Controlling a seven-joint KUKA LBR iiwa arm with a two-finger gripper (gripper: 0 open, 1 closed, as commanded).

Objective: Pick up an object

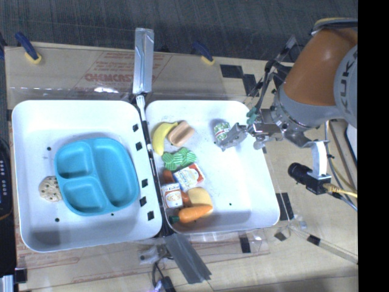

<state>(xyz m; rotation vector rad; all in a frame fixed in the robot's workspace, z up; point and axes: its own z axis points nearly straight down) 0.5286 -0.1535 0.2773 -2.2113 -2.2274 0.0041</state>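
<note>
Landmark: divider (143, 111) between the two bins.
Left bin (30, 181), left of the divider: compartment tray (96, 175) in its middle; cookie (48, 189) touching the tray's left edge.
Right bin (255, 187), right of the divider: banana (159, 136) and bun (180, 134) just beside the divider at the rear; leafy item (179, 159), carton (188, 177), small can (172, 196), potato (200, 195) and carrot (195, 212) clustered along it toward the front; crumpled wrapper (221, 129) farther right, with the gripper (234, 136) at it.
</note>
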